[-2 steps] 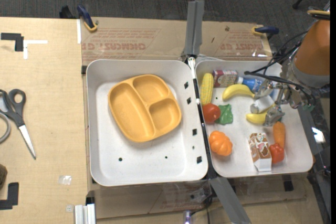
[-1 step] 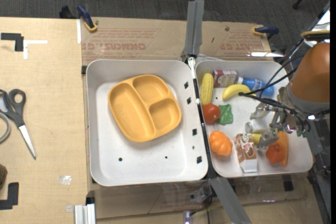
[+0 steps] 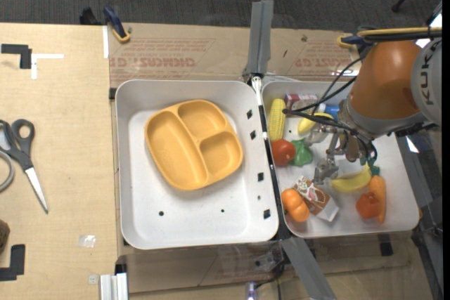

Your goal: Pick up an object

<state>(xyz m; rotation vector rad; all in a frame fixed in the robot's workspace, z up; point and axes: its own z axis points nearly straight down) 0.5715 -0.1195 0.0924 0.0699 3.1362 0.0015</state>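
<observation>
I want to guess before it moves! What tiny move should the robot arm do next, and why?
Probably dip straight down a little. The gripper hangs over the right bin among toy food, with the banana just beside it and a small packet below. Nothing shows between its fingers, so lowering seems the sensible start to a grab.

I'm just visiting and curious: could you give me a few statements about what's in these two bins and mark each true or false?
1. The yellow divided plate lies in the left bin. True.
2. The corn cob is in the left bin. False: it lies in the right bin, by the divider.
3. The end effector hangs over the right bin. True.
4. Scissors lie inside a bin. False: they lie on the bench, left of both bins.
5. A banana lies beside a carrot. True.
</observation>
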